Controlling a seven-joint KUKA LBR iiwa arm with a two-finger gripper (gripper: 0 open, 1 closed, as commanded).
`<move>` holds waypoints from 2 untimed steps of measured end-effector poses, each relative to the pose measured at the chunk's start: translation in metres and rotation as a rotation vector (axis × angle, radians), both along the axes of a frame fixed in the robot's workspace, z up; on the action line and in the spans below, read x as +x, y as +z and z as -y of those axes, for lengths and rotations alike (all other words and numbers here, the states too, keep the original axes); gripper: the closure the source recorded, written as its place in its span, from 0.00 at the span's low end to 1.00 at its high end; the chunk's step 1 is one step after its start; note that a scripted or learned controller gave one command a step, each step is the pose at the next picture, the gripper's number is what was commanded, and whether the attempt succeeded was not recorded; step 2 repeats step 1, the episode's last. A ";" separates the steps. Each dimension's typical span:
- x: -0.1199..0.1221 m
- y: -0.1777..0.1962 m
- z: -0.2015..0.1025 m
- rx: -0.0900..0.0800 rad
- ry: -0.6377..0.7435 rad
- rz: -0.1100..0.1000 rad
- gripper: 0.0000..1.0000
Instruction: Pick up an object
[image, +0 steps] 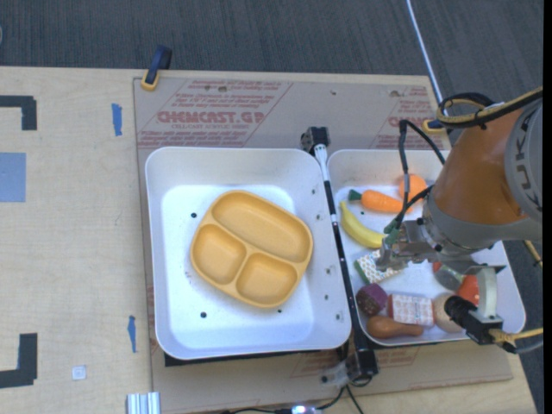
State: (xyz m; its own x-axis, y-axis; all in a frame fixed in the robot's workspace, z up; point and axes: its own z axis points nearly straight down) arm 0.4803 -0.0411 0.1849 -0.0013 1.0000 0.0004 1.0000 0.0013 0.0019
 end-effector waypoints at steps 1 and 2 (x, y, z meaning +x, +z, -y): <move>0.000 0.000 0.000 0.000 0.000 0.000 0.00; 0.000 0.000 0.000 0.000 0.000 0.000 0.00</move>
